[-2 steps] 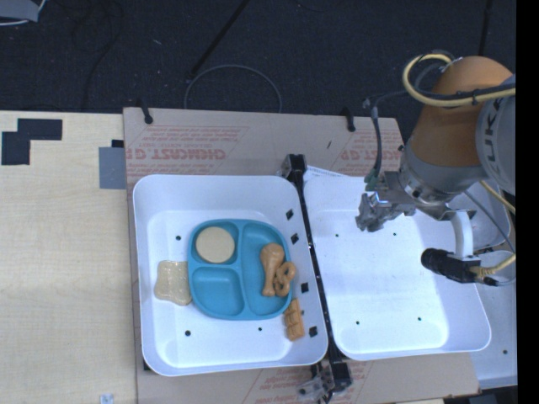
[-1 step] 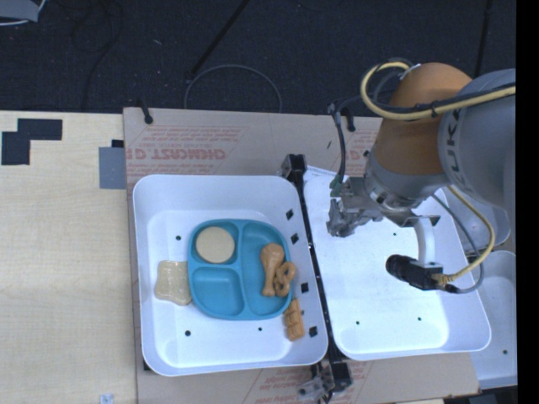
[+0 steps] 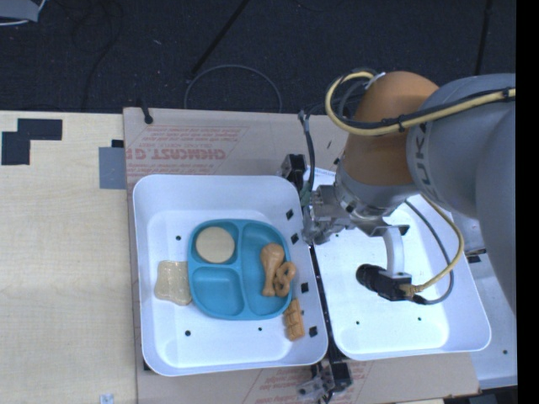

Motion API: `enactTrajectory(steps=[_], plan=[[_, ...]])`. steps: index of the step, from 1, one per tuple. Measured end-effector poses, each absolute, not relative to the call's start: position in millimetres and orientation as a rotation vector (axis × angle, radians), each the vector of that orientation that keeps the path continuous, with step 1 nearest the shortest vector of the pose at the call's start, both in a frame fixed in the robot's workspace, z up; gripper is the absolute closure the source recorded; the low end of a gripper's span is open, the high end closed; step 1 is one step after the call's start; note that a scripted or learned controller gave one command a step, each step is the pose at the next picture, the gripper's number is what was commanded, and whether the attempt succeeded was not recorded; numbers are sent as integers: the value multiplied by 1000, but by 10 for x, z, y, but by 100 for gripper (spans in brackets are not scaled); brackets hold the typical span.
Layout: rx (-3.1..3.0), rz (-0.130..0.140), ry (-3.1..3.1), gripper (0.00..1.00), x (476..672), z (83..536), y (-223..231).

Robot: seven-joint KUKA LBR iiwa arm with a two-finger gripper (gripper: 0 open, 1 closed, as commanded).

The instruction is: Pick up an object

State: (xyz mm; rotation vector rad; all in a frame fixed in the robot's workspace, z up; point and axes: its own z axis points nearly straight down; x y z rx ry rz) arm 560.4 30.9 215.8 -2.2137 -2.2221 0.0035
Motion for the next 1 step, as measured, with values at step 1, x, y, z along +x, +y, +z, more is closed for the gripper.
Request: enactTrajectory(steps=[1], plan=[[-2214,5,-2222,100,5589,2086,802]])
